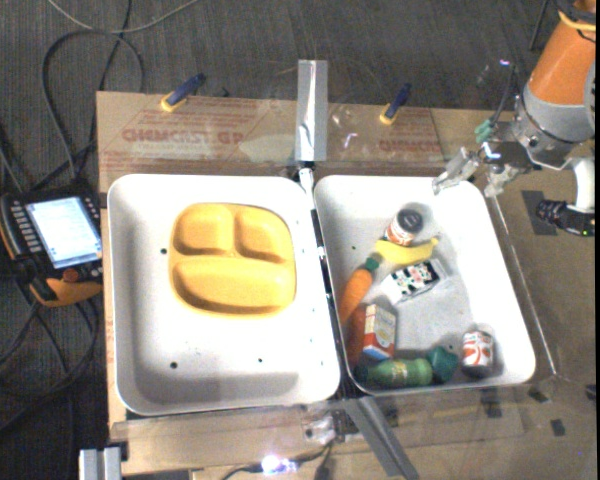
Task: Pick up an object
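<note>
Seen from above: gripper (472, 168) poised over the far right corner of the right bin (507, 268), fingers spread apart, nothing between them. Well below in that bin, a cluster: small jar (406, 225) touching a banana (407, 253), playing cards (416, 278) just beside, carrot (355, 293) along the left wall, carton (379, 330), green bottle (398, 371) and a red-and-white can (477, 349) at the near edge. In the left bin (140, 368), a yellow divided tray (234, 259). Off left, a tablet (57, 228).
</note>
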Robot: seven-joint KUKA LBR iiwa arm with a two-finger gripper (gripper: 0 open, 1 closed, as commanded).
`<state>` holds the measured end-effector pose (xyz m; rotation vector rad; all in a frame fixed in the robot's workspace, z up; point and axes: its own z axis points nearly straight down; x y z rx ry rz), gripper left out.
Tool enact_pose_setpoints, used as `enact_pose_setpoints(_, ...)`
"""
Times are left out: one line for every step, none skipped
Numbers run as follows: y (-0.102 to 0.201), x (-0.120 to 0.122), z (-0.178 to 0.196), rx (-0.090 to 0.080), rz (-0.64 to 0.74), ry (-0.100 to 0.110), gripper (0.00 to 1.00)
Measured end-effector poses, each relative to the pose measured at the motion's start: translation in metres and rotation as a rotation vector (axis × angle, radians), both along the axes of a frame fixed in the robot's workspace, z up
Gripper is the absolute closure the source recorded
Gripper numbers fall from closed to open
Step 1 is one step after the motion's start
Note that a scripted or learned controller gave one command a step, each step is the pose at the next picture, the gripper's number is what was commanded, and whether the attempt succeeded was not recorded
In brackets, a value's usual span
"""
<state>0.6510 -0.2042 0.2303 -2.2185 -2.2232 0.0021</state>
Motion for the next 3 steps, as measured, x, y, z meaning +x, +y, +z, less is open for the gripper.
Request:
enact_pose_setpoints(0.056,-0.04,-0.103,0.002,0.23,0.001,0.0)
enact_pose_setpoints(0.083,-0.039,-0.141,-0.006,0.309,-0.012,0.0)
enact_pose_setpoints(0.084,-0.038,-0.13,-0.004,0.308,-0.017,1.0)
